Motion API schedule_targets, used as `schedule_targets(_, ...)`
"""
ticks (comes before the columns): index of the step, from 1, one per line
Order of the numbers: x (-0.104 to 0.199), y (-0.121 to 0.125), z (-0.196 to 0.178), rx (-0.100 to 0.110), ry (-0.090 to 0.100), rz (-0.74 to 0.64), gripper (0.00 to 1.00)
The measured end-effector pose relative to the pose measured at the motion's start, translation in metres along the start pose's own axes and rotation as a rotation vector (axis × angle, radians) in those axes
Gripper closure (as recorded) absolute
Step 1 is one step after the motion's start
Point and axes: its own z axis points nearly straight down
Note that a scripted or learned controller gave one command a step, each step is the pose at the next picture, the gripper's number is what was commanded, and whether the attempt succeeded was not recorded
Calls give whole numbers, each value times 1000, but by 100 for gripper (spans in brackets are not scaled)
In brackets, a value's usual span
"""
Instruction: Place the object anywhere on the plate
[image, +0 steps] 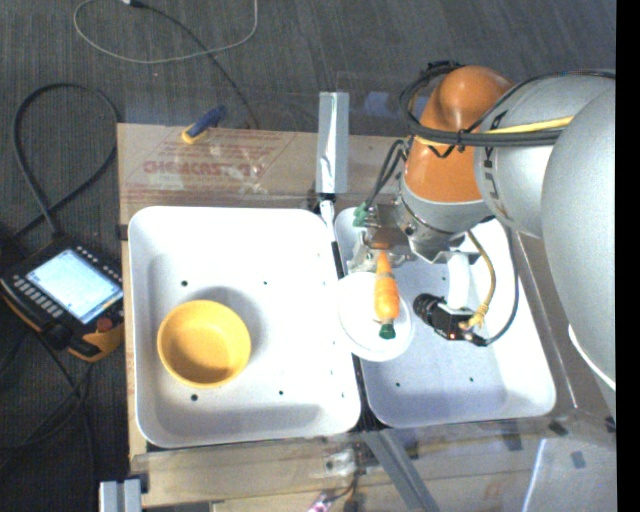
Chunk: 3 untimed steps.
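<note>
Camera view gives us the carrot (385, 297), orange with a green tip pointing toward the bottom of the frame, lying lengthwise over the white plate (362, 330) right of the frame's center. Its upper end sits right up at the gripper (381, 252), tucked under the wrist, and whether the fingers are clenched on it or released I cannot tell from this angle. The plate itself straddles the seam between the two bins, its left rim over the edge of the left bin (240, 410), most of it in the right bin (480, 390). Just right of the plate, a small black part (440, 315) with cabling hangs off the arm. Above it all looms the grey arm with its orange band (455, 130), coming in from the upper right. Over in the left bin, well apart from the action, a yellow bowl (204, 343) rests in the lower left area. At far left, off the tabletop, a handheld pendant (65, 290) glows.
</note>
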Motion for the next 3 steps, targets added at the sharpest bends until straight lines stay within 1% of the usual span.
schedule_targets(1,89,-16,43,1,0,-94,100)
schedule_targets(2,67,-41,43,1,1,-5,100)
schedule_targets(3,189,-88,79,-3,1,-316,100)
